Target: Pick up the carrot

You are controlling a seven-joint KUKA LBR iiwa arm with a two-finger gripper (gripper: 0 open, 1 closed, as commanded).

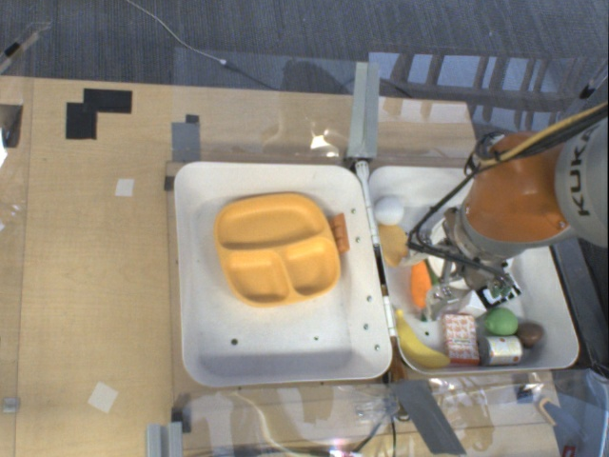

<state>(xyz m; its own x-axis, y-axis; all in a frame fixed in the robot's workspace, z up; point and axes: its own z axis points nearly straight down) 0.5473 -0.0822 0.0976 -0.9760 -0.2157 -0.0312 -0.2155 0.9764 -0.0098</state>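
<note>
The arm point(547, 184) is grey with a broad orange band, black "KU" lettering, and black cables looping at the wrist.

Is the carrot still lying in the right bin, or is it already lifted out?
In the bin. The carrot lies on the right bin floor beside the banana, with the gripper right next to it; whether it is gripped, cannot tell.

The orange carrot point(420, 285) lies in the right bin point(557, 284), near its left wall.
</note>
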